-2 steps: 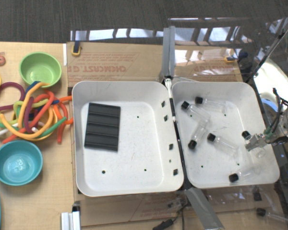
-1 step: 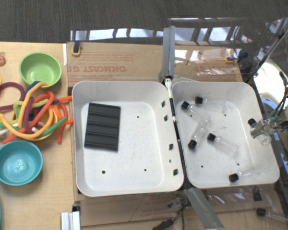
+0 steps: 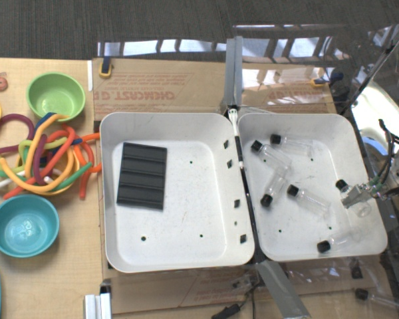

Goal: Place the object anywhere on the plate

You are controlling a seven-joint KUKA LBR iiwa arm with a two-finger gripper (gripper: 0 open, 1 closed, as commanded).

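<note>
A black ribbed rectangular plate [image 3: 142, 176] lies flat in the left part of the left bin [image 3: 186, 258]. The right bin [image 3: 359, 244] holds several clear vials with black caps. Two vials [image 3: 289, 142] [image 3: 269, 154] lie near its back. Two more [image 3: 276, 186] [image 3: 307, 199] cross near the middle. One vial [image 3: 352, 195] rests by the right wall and another [image 3: 336, 240] by the front right corner. Nothing rests on the plate.
On the bench left of the bins are a green bowl [image 3: 55, 96], a blue bowl [image 3: 24, 224] and a tangle of coloured ropes [image 3: 46, 158]. Cardboard [image 3: 159, 88] lies behind the bins. Loose cables [image 3: 388, 175] hang past the right bin's right wall.
</note>
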